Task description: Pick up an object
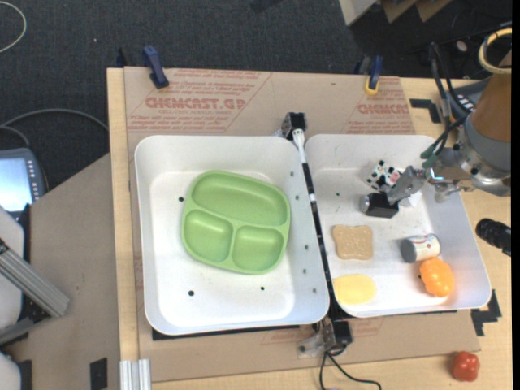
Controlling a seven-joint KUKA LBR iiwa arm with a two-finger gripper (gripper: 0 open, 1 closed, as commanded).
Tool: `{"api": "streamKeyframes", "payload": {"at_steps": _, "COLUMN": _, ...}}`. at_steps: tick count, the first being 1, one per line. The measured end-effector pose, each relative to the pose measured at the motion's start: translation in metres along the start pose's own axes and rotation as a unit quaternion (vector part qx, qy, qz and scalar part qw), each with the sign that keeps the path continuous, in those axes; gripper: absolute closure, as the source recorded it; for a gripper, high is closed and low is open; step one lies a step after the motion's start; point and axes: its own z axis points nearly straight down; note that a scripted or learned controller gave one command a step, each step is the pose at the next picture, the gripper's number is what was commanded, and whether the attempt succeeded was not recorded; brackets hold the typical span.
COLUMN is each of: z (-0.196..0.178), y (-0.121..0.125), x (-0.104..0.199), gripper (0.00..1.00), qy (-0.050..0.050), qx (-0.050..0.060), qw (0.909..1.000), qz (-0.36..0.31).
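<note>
Toast slice (353, 241), tan and squarish, lies flat near the middle of the right bin (341, 169), well apart from the gripper (435, 175). The gripper is over that bin's far right part. Whether it is parted or closed cannot be told, as it is small, seen at a slant and cluttered with its own fittings. The arm (491, 128) behind it is cut off by the right edge of the view. Left of the gripper, near the bin's far wall, is a black-and-white toy (382, 171), too small to identify. A grey and white cylinder (418, 247) with a red mark lies toward the right wall. An orange toy (437, 277) sits just in front of it, and I cannot tell whether the two touch. A yellow oval piece (355, 288) lies by the near wall, just in front of the toast. The left bin (150, 242) holds a green divided plate (236, 221) with three compartments, lying flat at a slight turn. On the bench (81, 218), outside the bins, a small red object (465, 366) lies by the near right corner.
</note>
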Motion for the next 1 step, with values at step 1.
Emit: {"api": "streamKeyframes", "payload": {"at_steps": 1, "z": 0.0267, "y": -0.0477, "x": 0.0511, "gripper": 0.00, "qy": 0.002, "qx": 0.004, "qw": 1.0000, "qz": -0.002}}
